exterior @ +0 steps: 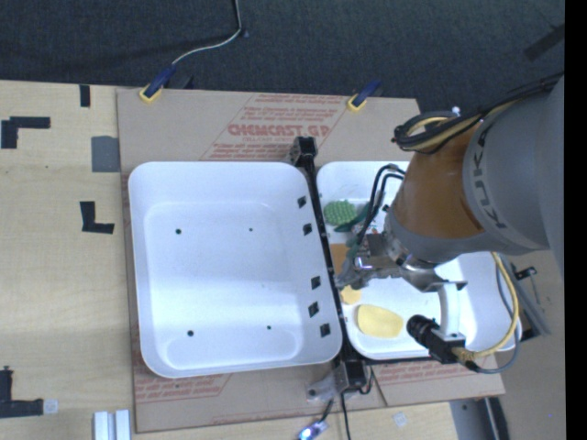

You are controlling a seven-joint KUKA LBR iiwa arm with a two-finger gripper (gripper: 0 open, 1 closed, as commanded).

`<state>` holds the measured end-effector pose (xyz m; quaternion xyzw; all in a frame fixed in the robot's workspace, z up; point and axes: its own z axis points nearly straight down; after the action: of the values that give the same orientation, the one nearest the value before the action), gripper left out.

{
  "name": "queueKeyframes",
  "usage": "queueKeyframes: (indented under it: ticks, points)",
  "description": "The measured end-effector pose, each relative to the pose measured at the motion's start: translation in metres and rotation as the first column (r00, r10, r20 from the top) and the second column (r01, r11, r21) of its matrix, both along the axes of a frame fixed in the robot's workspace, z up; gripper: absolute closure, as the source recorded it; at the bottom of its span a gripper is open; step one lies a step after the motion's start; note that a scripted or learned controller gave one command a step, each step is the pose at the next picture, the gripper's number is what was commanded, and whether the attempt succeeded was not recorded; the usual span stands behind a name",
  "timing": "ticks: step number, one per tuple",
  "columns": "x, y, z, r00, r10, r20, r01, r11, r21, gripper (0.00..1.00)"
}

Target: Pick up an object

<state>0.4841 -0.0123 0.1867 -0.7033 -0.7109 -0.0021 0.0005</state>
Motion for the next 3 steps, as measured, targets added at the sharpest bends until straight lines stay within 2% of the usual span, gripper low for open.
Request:
queueKeyframes:
  ticks: [1, 2, 3]
  points:
    - [0.0, 0.061, 0.039, 1.0, -0.002, -0.001, 0.002, 1.0, -0.001, 1.0]
    - [0.001, 0.085, 0.209, 1.0, -0.005, 0.014, 0.005, 1.0, 0.0, 1.0]
    - [0.041, 0.101, 0.353, 1.0, -0.006, 0.016, 0.006, 1.0, -0.001, 1.0]
